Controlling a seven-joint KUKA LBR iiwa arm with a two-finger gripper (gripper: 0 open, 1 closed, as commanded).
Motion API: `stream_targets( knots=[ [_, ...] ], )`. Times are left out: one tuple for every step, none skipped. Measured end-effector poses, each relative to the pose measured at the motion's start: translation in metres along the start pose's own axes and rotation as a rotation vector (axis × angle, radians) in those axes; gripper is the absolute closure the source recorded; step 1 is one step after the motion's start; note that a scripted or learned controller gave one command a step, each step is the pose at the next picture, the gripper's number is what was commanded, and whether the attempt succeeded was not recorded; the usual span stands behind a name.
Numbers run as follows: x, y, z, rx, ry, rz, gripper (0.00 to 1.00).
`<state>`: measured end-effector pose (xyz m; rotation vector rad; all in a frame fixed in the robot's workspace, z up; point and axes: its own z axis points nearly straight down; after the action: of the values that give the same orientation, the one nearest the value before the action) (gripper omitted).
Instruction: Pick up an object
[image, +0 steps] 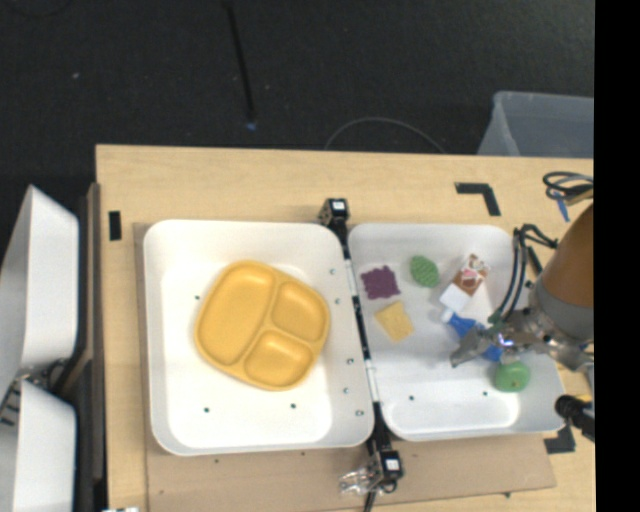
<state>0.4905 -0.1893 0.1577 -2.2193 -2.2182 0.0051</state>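
Blue toy (461, 325) just beside gripper (478, 350)

Position: the one camera sits above my bench (300, 180), fixed.
Facing: it looks down at a slant, with the near edge at the bottom.
Coverage: it takes in the left bin (170, 400) and the right bin (440, 420) whole.
My arm (572, 270): reaches in from the right.

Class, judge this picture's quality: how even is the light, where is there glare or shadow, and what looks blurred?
Camera view: soft, even light; the white bins look bright but keep their edges; only faint shadow under the yellow tray; the floor is dark; small toys near the hand are soft and low in detail.
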Motion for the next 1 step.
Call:
stream_targets(
  knots=[
    [-0.0006, -0.0002, 0.0528, -0.002, -0.001, 0.0, 0.0]
  ],
)
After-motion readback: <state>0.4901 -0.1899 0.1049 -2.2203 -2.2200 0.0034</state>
